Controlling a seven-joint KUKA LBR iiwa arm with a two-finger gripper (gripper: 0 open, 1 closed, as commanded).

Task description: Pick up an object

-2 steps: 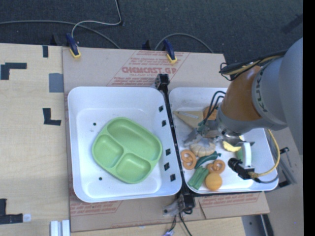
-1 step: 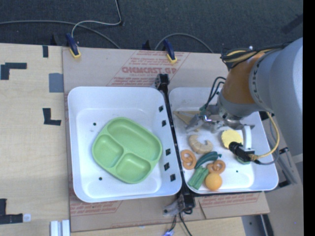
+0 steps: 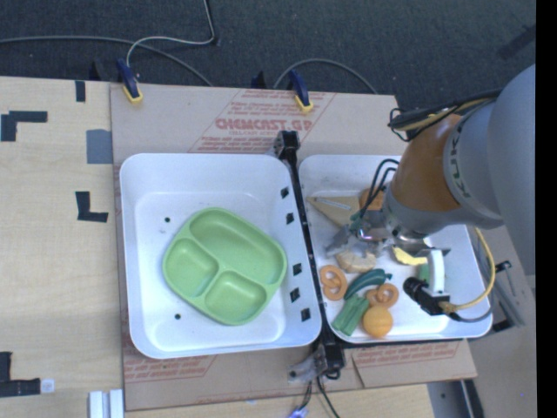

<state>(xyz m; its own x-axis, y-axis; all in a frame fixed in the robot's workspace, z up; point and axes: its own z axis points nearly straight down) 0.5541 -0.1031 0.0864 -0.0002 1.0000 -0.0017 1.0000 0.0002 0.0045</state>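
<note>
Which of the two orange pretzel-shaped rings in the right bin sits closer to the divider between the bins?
The pretzel ring left of the green toy; the other ring lies to that toy's right, above the orange ball.

Two bins sit side by side on the bench. The left bin holds a divided plate. The right bin holds small toy foods clustered toward its near left, under the arm.

Right bin: we see toy foods heaped together.
Orange ball: near edge.
Green pod: lying slantwise.
Pretzel: flat.
</note>
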